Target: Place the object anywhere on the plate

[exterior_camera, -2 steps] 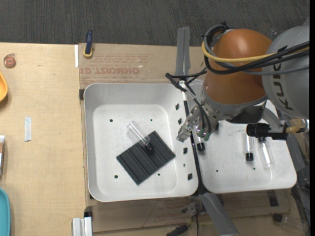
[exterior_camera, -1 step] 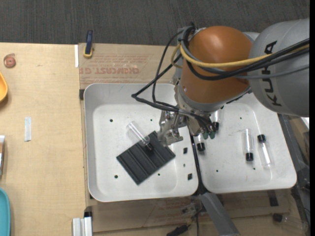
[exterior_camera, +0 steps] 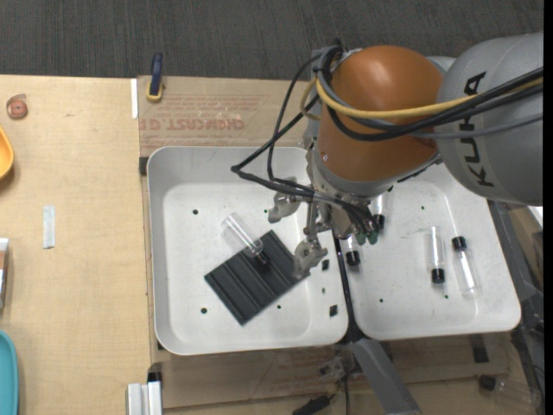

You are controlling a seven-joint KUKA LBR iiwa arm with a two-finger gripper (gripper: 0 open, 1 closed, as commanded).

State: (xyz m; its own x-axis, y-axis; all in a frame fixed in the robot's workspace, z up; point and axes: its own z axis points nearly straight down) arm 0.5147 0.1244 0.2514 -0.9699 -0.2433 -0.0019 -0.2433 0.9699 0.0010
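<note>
A black ridged plate (exterior_camera: 251,282) lies tilted in the left bin (exterior_camera: 173,232). A clear tube with a black cap (exterior_camera: 244,237) rests across the plate's upper edge, cap end on the plate. My gripper (exterior_camera: 321,236) hangs under the orange wrist over the divide between the bins, just right of the plate. It is open with nothing between its fingers, and one fingertip (exterior_camera: 303,258) is close to the plate's right corner.
The right bin (exterior_camera: 492,309) holds two more clear capped tubes (exterior_camera: 435,253) (exterior_camera: 464,264) and a small black piece (exterior_camera: 352,258) near its left wall. The bulky arm covers the bins' upper middle. A wooden bench top spreads to the left.
</note>
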